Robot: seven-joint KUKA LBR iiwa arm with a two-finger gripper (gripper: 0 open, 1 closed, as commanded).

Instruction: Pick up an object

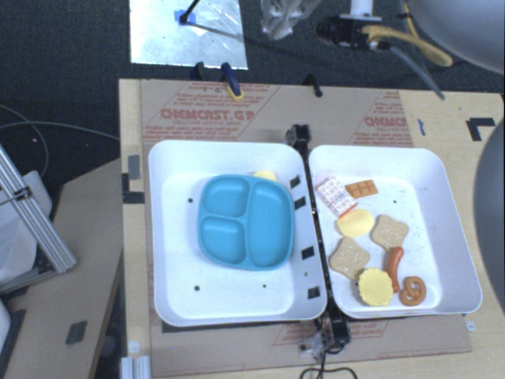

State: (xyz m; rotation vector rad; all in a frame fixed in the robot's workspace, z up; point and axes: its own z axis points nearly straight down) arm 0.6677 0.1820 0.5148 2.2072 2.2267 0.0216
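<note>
- Two shallow white bins sit side by side on the desk [197,105]: the left bin [170,290] carries a blue divided plate [245,221], the right bin [454,267] carries the toy food.
- Step in hand: approach has not begun. The hand [286,14] hangs at the far edge of the scene, beyond the bins and well apart from every item. Nothing is in it; how wide it stands cannot be told.
- Candidate items in the right bin: a red-and-white packet [335,196], a small orange cracker [361,188], a yellow round piece [356,223], two toast slices [389,231] [349,257], a sausage [394,260], a yellow disc [375,287] and a pretzel [412,290].
- Suggested target: the sausage, between the right toast slice and the pretzel, just beside the yellow disc.
- Orientation: its long axis runs far to near, leaning slightly right at the far end.
- Next move, as judged: bring the hand over the right bin, set the closing direction across the sausage's short width, then descend. Neighbours lie close, so a stray contact is likely.
</note>
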